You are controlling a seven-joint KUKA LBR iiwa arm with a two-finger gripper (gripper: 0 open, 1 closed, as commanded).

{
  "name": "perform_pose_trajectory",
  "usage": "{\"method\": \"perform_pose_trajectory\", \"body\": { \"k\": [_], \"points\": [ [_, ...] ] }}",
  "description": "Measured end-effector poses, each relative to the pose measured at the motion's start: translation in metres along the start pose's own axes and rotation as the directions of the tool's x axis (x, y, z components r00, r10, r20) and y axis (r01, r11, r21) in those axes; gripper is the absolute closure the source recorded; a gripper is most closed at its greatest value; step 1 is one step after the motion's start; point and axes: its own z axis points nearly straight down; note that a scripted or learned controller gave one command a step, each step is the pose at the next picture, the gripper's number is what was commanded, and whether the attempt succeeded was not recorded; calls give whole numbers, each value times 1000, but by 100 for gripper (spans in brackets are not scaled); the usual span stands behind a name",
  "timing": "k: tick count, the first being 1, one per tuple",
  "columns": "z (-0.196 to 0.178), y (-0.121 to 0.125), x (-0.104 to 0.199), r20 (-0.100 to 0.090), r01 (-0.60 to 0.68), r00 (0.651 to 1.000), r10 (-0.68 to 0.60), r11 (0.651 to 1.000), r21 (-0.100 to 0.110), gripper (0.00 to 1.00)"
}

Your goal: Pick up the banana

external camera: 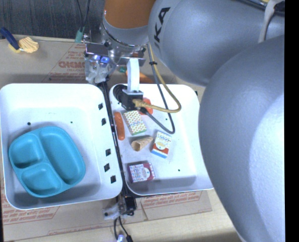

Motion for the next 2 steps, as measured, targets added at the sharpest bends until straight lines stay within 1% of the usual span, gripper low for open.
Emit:
{"method": "perform_pose_trajectory", "body": {
  "k": [1, 2],
  "points": [
    [123, 38, -24, 1, 66, 998, -66, 998, 1, 100],
    [158, 38, 73, -1, -184, 983, 184, 983, -2, 100]
  ]
}}
